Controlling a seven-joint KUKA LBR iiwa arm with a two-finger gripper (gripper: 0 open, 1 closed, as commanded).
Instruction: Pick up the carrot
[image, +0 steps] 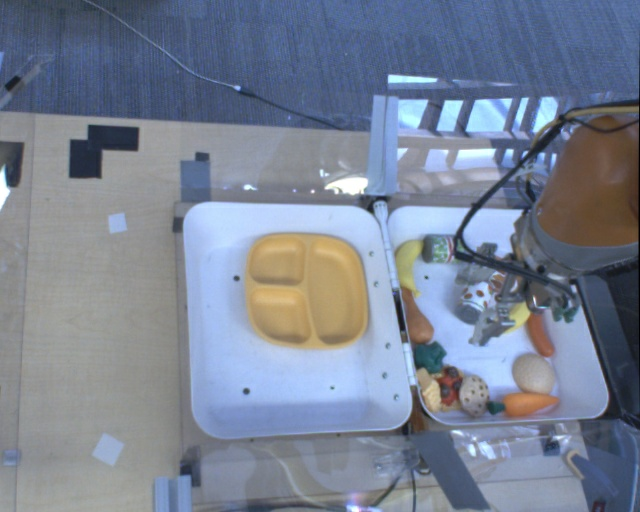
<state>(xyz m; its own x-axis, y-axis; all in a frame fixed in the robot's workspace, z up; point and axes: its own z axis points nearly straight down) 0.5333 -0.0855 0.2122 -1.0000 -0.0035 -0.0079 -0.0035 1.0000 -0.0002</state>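
Observation:
An orange carrot (530, 403) lies along the front edge of the right bin (590, 400), just below a pale egg (533, 373). A second orange, carrot-like piece (540, 335) lies further back, near the bin's right side. My gripper (490, 318) hangs low over the middle of the right bin, to the left of that second piece and well behind the front carrot. Nothing orange shows in the gripper. The arm's orange band (595, 185) covers the bin's far right corner.
A yellow banana (405, 262), a green can (438, 248), a brownish sausage shape (417, 322), a green toy (430, 355) and a speckled ball (473, 393) crowd the right bin's left side. A yellow divided plate (305, 290) sits in the left bin (215, 390).

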